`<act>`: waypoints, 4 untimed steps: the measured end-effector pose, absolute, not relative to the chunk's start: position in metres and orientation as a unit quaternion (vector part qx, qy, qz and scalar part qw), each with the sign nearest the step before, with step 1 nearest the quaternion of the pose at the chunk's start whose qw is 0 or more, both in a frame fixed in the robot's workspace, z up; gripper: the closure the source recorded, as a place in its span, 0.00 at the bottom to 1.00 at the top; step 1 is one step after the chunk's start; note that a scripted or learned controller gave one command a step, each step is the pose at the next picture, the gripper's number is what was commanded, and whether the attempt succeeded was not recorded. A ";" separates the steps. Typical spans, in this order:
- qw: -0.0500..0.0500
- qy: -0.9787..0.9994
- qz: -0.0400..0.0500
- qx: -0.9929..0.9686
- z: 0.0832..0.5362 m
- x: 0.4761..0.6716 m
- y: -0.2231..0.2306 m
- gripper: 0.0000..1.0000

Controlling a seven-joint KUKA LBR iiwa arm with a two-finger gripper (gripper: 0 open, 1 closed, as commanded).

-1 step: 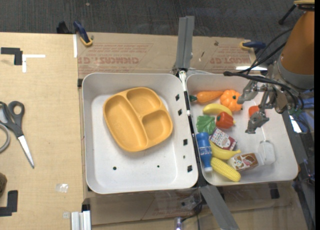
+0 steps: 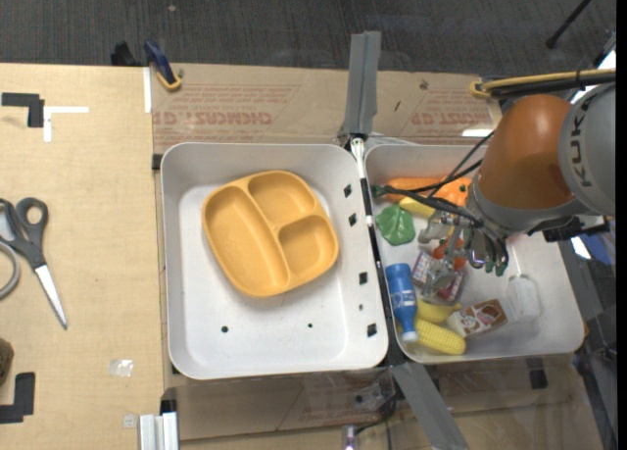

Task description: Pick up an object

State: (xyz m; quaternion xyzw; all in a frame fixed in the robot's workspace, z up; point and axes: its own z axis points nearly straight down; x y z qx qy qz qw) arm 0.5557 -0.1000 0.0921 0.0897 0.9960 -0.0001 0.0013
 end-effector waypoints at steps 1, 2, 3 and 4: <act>0.002 0.996 -0.001 0.088 0.101 0.557 -0.099 1.00; 0.003 0.996 0.000 0.093 0.131 0.616 -0.116 1.00; 0.002 1.000 0.000 0.004 0.250 0.618 -0.085 1.00; 0.002 0.998 0.000 -0.068 0.093 0.627 -0.106 1.00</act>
